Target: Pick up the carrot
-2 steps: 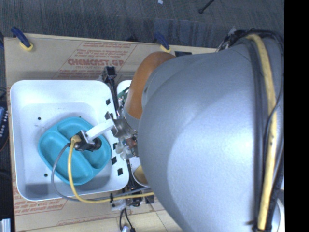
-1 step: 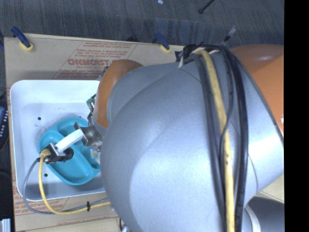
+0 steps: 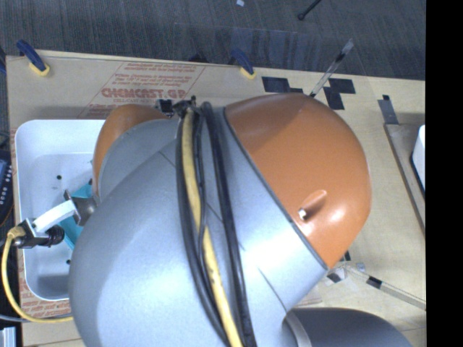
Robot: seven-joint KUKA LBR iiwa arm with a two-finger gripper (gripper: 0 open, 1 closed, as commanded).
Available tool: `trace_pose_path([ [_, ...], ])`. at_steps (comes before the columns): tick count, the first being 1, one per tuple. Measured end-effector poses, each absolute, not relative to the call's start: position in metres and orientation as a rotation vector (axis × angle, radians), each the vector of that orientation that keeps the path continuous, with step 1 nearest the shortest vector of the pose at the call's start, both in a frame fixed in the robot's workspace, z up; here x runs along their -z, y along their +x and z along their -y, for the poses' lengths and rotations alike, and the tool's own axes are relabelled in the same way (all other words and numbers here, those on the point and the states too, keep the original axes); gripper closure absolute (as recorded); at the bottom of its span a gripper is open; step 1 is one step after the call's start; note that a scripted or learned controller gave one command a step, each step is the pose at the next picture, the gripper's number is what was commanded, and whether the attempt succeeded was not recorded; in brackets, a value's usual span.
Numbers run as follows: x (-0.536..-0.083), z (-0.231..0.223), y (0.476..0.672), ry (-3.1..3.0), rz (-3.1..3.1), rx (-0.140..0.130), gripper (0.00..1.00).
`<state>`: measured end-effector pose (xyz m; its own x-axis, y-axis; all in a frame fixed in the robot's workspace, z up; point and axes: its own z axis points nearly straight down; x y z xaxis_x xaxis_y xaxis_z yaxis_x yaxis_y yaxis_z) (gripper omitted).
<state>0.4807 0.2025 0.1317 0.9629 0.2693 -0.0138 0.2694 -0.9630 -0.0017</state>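
Arm looms over the left bin, blocking most of the desk.
The grey arm (image 3: 217, 251) with its orange band (image 3: 304, 172) reaches in from the right and covers most of the brown-papered desk (image 3: 376, 121); dark carpeted floor (image 3: 145, 13) lies beyond the far edge, where blue clamps (image 3: 32, 58) grip the desk. The white bin (image 3: 36, 150) shows at the left, with a white and teal part (image 3: 65, 219) at the arm's left edge above it. The hand's state cannot be told. The carrot's place and heading cannot be told; the arm hides most of the bin.
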Motion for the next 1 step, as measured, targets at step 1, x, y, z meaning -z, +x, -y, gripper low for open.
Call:
trace_pose_path([
  [1,-0.1336,-0.2009,0.4823,3.112,-0.421,0.015,0.0],
])
